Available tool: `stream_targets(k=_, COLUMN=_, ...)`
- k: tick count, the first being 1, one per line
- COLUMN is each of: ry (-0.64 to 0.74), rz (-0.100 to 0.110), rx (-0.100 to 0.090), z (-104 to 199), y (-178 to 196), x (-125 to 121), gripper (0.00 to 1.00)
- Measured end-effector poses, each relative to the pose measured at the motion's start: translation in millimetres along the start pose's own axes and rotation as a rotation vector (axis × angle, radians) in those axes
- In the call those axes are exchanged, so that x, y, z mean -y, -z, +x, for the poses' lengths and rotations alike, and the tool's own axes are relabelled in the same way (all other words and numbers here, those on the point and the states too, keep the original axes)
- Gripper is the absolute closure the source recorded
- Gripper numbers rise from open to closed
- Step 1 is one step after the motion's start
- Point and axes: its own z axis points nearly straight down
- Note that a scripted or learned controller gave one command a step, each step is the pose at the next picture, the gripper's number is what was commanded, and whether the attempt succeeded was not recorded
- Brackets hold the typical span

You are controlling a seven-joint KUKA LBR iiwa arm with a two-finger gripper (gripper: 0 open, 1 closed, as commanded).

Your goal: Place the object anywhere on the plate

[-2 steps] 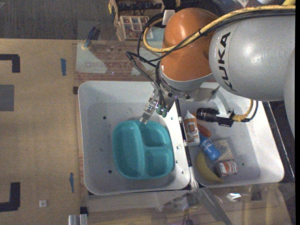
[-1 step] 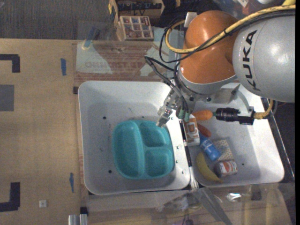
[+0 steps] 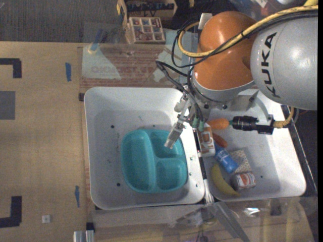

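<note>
A teal plate (image 3: 151, 168) with three compartments lies in the left white bin (image 3: 101, 135). My gripper (image 3: 171, 140) hangs over the plate's upper right corner, near the ridge between the compartments, tilted down to the left. I see nothing lying in the plate's compartments. Whether anything sits in the gripper I cannot make out. The grey arm with its orange band (image 3: 227, 49) reaches in from the upper right and covers the back of the right bin.
The right bin (image 3: 287, 180) holds a carrot (image 3: 220, 123), a small carton (image 3: 205, 138), a blue can (image 3: 226, 161), a banana (image 3: 221, 181), a red-and-white tin (image 3: 245, 180) and a patterned packet (image 3: 242, 157). A cardboard box (image 3: 146, 11) stands behind the bins.
</note>
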Motion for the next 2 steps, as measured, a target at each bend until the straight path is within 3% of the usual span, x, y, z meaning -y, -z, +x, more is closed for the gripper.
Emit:
stream_targets(k=1, ry=-0.002, rz=-0.004, rx=0.006, z=-1.8, y=11.1, x=-0.4, gripper=1.0)
stream_targets(k=2, ry=-0.003, rz=-0.004, rx=0.005, z=-1.8, y=10.9, x=-0.3, gripper=0.0)
